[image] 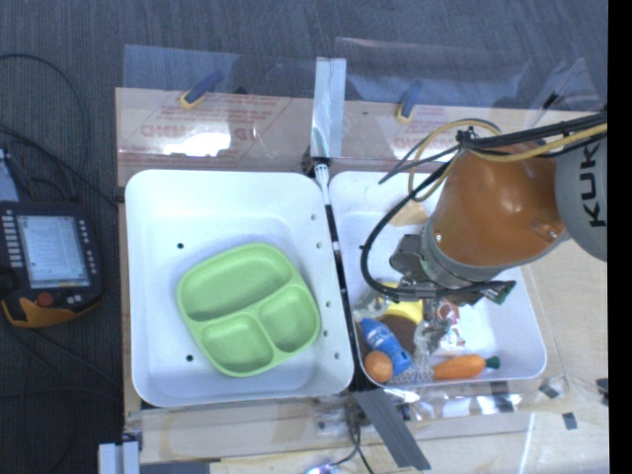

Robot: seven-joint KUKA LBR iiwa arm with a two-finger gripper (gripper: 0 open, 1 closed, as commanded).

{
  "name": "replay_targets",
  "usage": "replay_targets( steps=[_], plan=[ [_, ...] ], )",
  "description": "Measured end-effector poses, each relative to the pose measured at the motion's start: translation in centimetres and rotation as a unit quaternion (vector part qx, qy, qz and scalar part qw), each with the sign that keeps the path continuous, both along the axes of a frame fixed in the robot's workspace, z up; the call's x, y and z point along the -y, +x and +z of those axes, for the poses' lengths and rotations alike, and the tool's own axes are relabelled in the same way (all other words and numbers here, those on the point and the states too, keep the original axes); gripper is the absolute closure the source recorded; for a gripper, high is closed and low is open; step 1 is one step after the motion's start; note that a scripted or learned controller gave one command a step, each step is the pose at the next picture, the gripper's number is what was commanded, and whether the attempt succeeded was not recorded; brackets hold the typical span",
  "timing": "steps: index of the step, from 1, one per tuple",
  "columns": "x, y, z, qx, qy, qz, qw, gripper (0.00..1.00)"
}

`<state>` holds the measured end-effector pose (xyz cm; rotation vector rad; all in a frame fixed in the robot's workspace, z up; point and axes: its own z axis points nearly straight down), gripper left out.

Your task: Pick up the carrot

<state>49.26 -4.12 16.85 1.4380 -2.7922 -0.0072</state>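
Observation:
The carrot [459, 367], orange with a small green top at its right end, lies flat near the front wall of the right bin [523, 354]. My gripper [435, 332] hangs under the arm's orange band [494, 205], just above and slightly left of the carrot. The wrist hides most of it. Nothing shows plainly in its grasp.
Left of the carrot are an orange ball [377, 366], a blue bottle [385, 341] and a yellow and brown item [403, 313], packed closely. A green divided plate [249, 307] sits in the left bin [158, 225]. A teach pendant [49, 255] lies off the bench at left.

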Motion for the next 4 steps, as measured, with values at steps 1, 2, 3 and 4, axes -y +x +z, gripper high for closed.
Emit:
replay_targets(
  steps=[1,2,3,4],
  plan=[
    [-0.1,0.1,0.6,-0.002,0.0009,0.000,1.0000,1.00],
    [3.6,3.6,19.1,0.004,-0.0010,-0.019,0.9998,1.00],
    [2.5,1.0,7.1,-0.005,0.0011,0.008,1.0000,1.00],
    [-4.0,5.6,2.1,-0.002,0.0011,0.087,0.9962,1.00]
  ],
)
